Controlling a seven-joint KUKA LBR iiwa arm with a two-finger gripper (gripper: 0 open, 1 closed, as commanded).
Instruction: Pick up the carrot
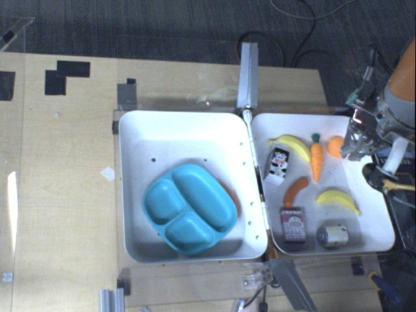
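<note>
1. Camera view shows the carrot [316, 162] lying in the right bin [387, 239], near its far edge and about midway across, green top toward the far edge and tip toward the near edge.
2. Close neighbours: a banana [292, 147] just to its left, a small orange ball [335, 147] just to its right near the top end, and a red sausage [296, 189] close to the tip.
3. The gripper [359, 145] sits at the bin's right side near the far edge, beside the ball and apart from the carrot. Nothing is seen between its parts; whether it is released or clenched I cannot tell, as the wrist and cables blur it.
4. The step in hand looks like the approach: the gripper has to get over the carrot before descending.
5. To do it well, I would aim at the middle of the orange body, below the ball and above the sausage, where both flanks look free.
6. Close across the carrot's narrow width, so the jaws straddle it side to side rather than end to end.
7. Come straight down; a slanted entry from the right risks knocking the ball into the carrot.
8. The left bin [130, 174] holds a blue tray [188, 207] and needs no attention.
</note>
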